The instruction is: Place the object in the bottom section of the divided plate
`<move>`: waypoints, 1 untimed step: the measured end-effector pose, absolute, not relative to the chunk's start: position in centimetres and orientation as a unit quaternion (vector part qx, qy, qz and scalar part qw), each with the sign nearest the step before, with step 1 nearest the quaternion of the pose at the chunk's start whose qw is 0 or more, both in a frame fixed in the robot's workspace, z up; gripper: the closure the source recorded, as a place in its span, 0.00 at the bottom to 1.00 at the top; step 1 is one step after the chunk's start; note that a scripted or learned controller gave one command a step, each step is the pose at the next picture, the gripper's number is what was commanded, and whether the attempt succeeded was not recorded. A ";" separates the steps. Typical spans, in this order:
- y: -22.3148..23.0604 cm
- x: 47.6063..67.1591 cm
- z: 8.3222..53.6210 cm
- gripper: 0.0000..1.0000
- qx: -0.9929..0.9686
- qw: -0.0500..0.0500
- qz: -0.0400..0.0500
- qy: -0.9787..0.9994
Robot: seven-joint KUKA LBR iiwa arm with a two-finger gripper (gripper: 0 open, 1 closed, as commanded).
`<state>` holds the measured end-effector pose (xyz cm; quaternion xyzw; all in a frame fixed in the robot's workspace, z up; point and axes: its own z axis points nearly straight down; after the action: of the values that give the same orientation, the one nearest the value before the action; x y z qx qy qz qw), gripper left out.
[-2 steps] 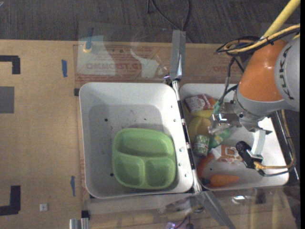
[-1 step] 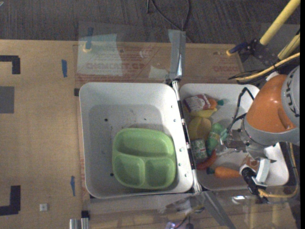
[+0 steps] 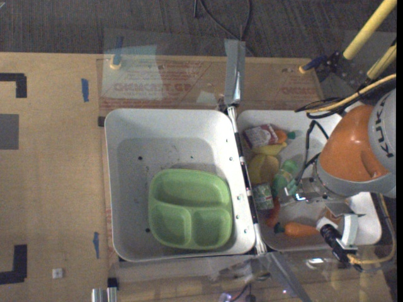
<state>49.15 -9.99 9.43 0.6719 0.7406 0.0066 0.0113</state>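
The pincer [image 3: 296,190] hung low over the toys [image 3: 267,168] (grip impossible to tell), apparently to pick one for the green plate [image 3: 189,207].

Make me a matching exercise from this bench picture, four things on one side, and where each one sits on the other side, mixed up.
Things:
1. green divided plate
2. carrot
3. red packet
4. orange band of the arm

Places:
A. far end of the right bin
B. above the right bin's right side
C. left bin, near corner by the divider
D. near end of the right bin

Pairs: 1-C, 2-D, 3-A, 4-B
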 end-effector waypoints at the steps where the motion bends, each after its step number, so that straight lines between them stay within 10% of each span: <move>1: -9.9 48.7 8.9 1.00 0.480 0.010 0.003 0.877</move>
<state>48.69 -9.92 8.94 0.4797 0.8773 0.0034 0.0105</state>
